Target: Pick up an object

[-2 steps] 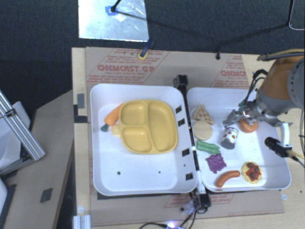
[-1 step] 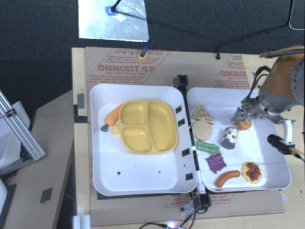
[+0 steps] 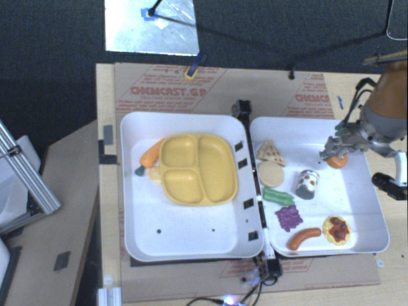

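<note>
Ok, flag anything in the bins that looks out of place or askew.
In the left bin, the carrot lies wedged between the yellow divided plate and the bin wall, partly tucked under the plate's rim instead of in a compartment. The right bin's toy foods are loosely scattered, nothing spilled.

Claw [image 3: 336,150] over right bin [image 3: 373,196], at orange round piece [image 3: 338,161] near far edge. Yellow divided plate [image 3: 191,169] in left bin [image 3: 137,196], carrot [image 3: 151,153] beside it.
</note>
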`<action>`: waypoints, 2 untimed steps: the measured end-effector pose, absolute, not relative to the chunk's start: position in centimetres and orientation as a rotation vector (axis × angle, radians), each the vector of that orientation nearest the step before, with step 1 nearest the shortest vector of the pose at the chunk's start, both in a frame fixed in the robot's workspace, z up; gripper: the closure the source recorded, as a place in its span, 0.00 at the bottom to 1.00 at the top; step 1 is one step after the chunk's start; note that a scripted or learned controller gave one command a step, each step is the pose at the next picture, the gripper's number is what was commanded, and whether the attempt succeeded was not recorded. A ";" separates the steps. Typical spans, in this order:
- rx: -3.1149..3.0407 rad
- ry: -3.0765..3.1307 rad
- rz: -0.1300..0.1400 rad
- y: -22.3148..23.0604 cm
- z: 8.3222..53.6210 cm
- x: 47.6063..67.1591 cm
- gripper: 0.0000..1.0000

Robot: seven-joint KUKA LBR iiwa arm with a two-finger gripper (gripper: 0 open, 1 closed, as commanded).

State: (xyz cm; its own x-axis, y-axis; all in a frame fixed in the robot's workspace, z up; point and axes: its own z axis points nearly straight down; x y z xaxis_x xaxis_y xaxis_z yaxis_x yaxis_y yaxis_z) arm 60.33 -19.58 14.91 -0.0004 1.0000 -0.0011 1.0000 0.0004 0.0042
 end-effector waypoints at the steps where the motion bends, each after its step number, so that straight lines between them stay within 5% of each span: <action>1: 2.213 2.222 0.005 -19.1 20.2 59.6 1.00; 2: 2.214 2.223 0.004 -19.1 22.6 59.7 1.00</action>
State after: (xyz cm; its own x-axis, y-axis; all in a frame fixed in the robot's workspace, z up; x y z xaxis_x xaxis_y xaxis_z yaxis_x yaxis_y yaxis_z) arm 59.75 -19.08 22.61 -0.0040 1.0000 -0.0014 1.0000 0.0040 0.0049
